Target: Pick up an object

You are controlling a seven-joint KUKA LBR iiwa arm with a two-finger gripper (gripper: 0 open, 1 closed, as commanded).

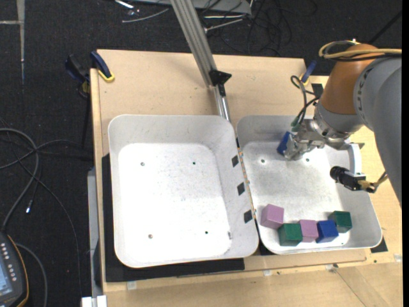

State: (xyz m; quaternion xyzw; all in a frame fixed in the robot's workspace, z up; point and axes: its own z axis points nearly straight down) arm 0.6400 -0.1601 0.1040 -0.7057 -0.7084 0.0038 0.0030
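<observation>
The wooden surface point(163, 75) carried two shallow white bins side by side. The left bin point(124, 130) sat with its right edge overlapping the rim of the right bin point(367, 232), where small black clips marked the join. On the back left corner of the surface lay a clamp point(99, 66) with a yellow and blue handle. A metal pole point(195, 34) ran at a slant from the top of the view down to the back edge of the bins.

In the right bin, five blocks sat clustered along the front wall. From left to right: a light purple block point(272, 215), set slightly behind the others; a dark green block point(290, 233); a pink-purple block point(308, 229), touching the green one; a blue block point(326, 229) just beside it; and a second dark green block point(342, 220) at the right end, a little further back. All five rested on the bin floor.

The end effector point(293, 147) hung over the back part of the right bin, well apart from the block cluster. A small blue object point(284, 143) showed at its left side, close against the fingers; whether it was pinched between them, or whether the fingers were spread or pressed together, could not be told at this angle.

The arm point(377, 101) reached in from the right, grey, with its orange band point(342, 85) above the wrist. Cables looped around the wrist.
</observation>
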